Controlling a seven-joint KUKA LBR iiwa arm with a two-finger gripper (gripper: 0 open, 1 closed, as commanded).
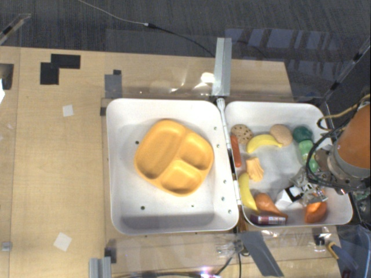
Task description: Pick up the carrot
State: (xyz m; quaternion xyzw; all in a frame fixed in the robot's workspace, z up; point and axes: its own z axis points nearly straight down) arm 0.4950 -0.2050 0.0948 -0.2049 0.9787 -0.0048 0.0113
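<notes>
In the right bin (342, 216), a bright orange tapered piece that looks like the carrot (316, 211) lies in the near right corner. My gripper (302, 191) hangs from the grey wrist with its orange band (355, 141), low over the bin. It is just above and to the left of the carrot, and the wrist and cables hide part of it. Nothing is visibly held.
The right bin also holds a brownish-orange root (268, 202), a dark red stick (268, 218), two bananas (264, 142), a cookie (242, 133), a sausage (235, 150), a cheese-like wedge (254, 168), a potato (282, 134) and green pieces (302, 135). A yellow divided plate (174, 156) sits in the left bin (124, 213).
</notes>
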